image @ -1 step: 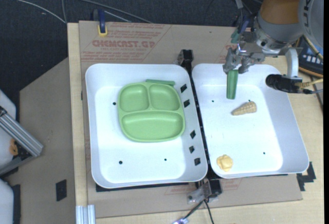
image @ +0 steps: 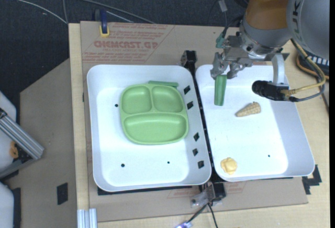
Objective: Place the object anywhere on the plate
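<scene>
The gripper [image: 222, 71] hangs over the right bin's [image: 293, 164] far-left corner, fingers clamped on a slim green cylinder [image: 220, 91] that points downward. The smooth green divided plate [image: 154, 114] sits mid left bin [image: 104, 164], with bare white floor toward the near edge. A ridged tan cone [image: 248, 110] and a yellow lump [image: 228, 165] lie in the right bin.

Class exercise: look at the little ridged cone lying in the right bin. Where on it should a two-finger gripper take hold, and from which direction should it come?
Probably best across the middle of the cone, coming straight down from above. It lies flat on the floor of the right bin, long axis slanting, thick end upper right. Fingers should close across the narrow width, not along the length. The space around it looks open, so nothing should block them.
</scene>
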Robot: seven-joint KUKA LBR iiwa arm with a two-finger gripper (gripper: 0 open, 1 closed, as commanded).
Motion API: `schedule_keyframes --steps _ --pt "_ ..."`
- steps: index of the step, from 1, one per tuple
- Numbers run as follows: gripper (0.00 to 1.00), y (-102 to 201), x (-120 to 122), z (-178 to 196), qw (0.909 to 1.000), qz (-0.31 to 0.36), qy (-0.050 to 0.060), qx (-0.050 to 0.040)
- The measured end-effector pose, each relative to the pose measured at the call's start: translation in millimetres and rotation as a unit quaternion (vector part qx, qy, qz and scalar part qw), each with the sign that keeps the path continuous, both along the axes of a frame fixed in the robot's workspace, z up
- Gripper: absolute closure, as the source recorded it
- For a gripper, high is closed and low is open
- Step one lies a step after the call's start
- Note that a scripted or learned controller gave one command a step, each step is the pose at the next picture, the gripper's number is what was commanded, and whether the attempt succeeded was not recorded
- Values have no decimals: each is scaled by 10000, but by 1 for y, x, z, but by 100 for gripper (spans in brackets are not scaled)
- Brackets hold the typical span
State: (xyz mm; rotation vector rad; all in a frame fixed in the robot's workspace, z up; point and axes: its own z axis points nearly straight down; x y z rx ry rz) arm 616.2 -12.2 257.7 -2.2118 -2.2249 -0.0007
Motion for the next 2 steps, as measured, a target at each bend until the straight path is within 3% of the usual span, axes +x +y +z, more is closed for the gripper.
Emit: schedule_keyframes --steps 2 --pt "100 101 -21 -26 10000 -3 7 -4"
